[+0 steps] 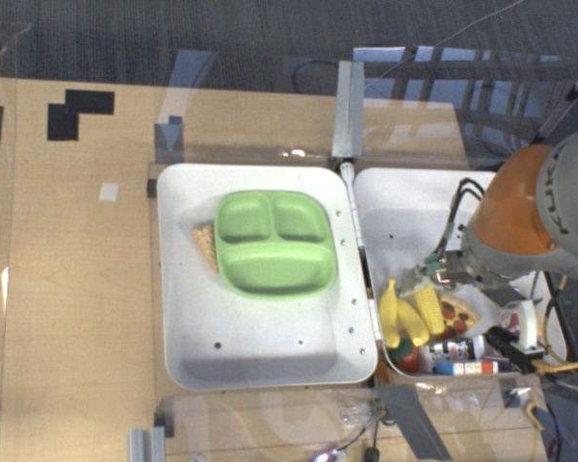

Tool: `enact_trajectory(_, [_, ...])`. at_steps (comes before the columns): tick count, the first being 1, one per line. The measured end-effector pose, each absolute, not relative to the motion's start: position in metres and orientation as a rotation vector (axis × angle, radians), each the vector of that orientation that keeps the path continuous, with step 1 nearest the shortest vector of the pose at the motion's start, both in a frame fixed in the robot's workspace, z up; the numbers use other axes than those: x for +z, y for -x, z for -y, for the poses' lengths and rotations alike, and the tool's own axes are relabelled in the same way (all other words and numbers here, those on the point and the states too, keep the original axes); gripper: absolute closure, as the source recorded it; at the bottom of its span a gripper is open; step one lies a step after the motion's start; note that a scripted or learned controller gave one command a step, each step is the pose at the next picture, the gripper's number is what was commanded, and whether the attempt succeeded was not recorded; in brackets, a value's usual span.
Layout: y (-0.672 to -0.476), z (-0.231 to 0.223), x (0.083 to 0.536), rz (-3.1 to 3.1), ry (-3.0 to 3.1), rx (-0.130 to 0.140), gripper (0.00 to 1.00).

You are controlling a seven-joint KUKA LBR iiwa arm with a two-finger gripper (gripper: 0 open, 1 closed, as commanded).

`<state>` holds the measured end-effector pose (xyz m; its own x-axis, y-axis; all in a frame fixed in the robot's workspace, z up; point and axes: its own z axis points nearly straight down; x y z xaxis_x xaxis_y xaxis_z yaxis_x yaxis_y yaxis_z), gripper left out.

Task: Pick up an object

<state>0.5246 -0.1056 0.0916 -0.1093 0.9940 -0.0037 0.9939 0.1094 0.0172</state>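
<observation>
The right bin (pixel 405 210) holds a pile of small things at its near end: a yellow banana (pixel 390 314), a yellow corn cob (pixel 429 311), a red piece (pixel 407 358) and a pen-like item with a red and blue label (pixel 462 366). My arm's orange band (pixel 511 215) hangs over this bin's right side. The gripper (pixel 441 271) sits below it, just above and right of the corn cob, seen from above and partly hidden by the wrist. No object shows between its fingers.
A green divided plate (pixel 274 242) lies in the left bin (pixel 260 354), with a tan waffle-like piece (pixel 205 245) poking out from under the plate's left edge. A grey divider (pixel 358 258) separates the bins. Cables run along the arm at the right.
</observation>
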Motion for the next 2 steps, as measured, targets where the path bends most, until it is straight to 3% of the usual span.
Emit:
enact_trajectory(1, [-0.527, 0.102, 0.103, -2.333, -2.083, 0.027, 1.00])
enact_trajectory(2, [-0.613, 0.037, 0.211, -2.384, -2.038, 0.007, 1.00])
